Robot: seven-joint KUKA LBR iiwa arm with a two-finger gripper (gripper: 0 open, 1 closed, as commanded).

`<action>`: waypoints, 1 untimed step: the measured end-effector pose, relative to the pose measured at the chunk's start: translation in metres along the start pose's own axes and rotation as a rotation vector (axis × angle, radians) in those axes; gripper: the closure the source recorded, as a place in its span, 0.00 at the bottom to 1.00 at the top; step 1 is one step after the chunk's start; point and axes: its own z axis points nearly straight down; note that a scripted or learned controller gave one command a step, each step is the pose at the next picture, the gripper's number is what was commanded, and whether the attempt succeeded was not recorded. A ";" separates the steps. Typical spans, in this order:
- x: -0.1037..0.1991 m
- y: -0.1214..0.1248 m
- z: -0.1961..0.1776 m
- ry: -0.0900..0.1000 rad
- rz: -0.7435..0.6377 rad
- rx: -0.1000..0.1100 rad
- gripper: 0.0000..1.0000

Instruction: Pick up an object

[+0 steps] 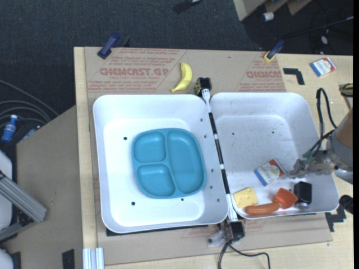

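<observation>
Here the gripper (303, 170) is hanging in the right bin (247, 108), its grip state impossible to tell, just beside a small card box (267, 172). Nearer the front wall are lying a black block (303, 192), orange piece (285, 196), sausage (262, 208) and cheese wedge (245, 197).

Behind my two bins a yellow banana (182, 78) lies on the brown bench board (134, 72), just beyond the left bin's back rim. A blue clamp (109, 46) grips the board's far left corner. Cables (22, 102) trail across the dark floor at left.
</observation>
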 end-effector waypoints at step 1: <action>0.000 0.000 0.000 0.000 0.000 0.000 0.00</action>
